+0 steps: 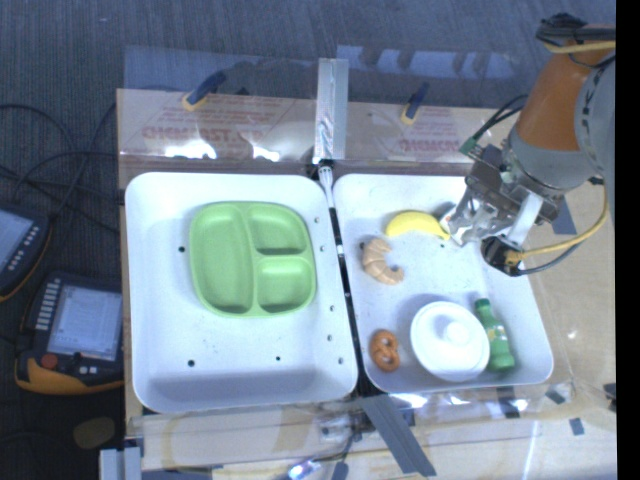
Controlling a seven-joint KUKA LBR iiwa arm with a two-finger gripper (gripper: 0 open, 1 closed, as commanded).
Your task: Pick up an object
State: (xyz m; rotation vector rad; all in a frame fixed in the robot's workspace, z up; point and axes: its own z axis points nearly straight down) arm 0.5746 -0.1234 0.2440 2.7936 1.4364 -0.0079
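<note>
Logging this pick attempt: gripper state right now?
Gripper: cannot be told. It sits low over the right bin, right beside the banana, but the view does not settle whether it grips anything.

Yellow banana (416,226) lies flat (curved, ends downward) near right bin's (540,360) far wall.

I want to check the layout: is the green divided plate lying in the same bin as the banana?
No, the green divided plate lies in the left bin, while the banana lies in the right bin.
</note>
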